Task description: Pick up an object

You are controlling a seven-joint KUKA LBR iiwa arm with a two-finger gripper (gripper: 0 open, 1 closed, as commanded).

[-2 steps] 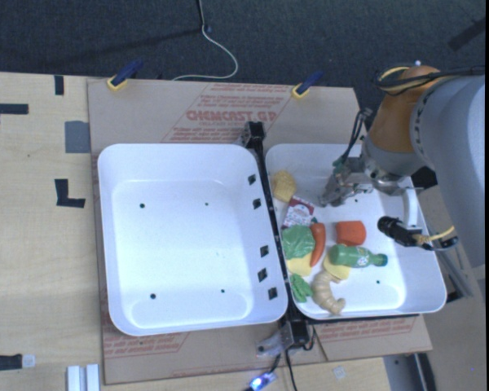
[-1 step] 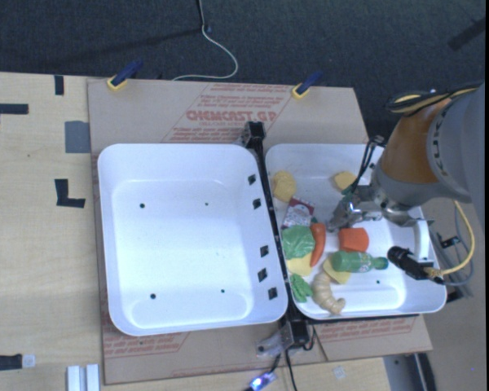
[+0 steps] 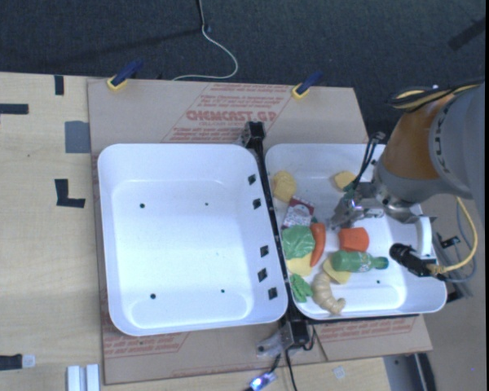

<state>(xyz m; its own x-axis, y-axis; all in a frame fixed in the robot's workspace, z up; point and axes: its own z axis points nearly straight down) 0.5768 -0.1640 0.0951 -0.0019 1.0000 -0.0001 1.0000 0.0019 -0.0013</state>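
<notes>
You are at the approach step: the gripper (image 3: pixel 345 211) sits low over the right bin (image 3: pixel 407 304), just beside the orange-red block (image 3: pixel 354 239), on that block's far side. You cannot tell from this slanted view whether the jaws are spread or pressed together, as the metal parts blur into one dark cluster, and nothing shows between them, so count no grasp yet. The likeliest target, by closeness, is the block itself; it looks small, boxy and matte, with flat faces that should take a pinch well. It lies near the middle of the bin's floor. Just left of the block stands the carrot (image 3: pixel 318 243), slim and orange, lying against the green leafy piece (image 3: pixel 297 242). Just in front of the block lies the green vegetable (image 3: pixel 357 261), long and knobbly, touching a yellow piece (image 3: pixel 337 274). Further from the block, toward the near rim, rests the beige root-shaped toy (image 3: pixel 327 293). Behind the block, by the far wall, sits a small yellow lump (image 3: pixel 345 179). Your next move, as a judgement, calls for centring over the block and descending straight, since the neighbours crowd it on two sides and a skewed drop may nudge the carrot instead. The left bin (image 3: pixel 122 163) plays no part.
</notes>
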